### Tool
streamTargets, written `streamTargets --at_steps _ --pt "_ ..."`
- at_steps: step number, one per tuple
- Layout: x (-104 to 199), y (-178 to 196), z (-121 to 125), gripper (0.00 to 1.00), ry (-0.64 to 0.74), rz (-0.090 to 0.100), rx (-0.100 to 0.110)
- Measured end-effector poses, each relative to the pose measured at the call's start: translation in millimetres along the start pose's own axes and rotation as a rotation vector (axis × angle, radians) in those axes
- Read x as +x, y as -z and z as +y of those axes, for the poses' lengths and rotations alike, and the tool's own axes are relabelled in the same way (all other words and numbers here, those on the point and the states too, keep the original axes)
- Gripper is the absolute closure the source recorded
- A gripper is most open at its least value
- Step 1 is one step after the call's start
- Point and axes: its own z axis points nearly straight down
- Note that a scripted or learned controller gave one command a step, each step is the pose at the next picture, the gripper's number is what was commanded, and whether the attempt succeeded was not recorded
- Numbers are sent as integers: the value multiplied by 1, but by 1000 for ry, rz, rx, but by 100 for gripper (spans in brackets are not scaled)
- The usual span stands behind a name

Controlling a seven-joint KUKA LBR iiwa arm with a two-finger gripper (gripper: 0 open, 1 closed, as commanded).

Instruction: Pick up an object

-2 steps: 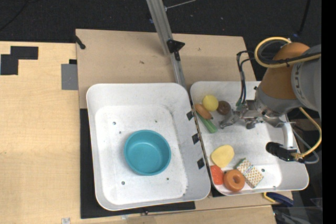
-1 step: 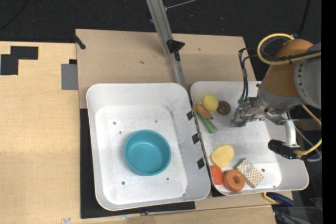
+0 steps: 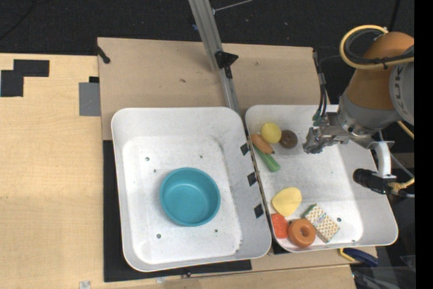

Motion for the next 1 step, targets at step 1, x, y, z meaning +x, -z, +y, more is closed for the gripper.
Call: streamTargets --at_steps 1 --pt "0 42 2 100 -1 0 1"
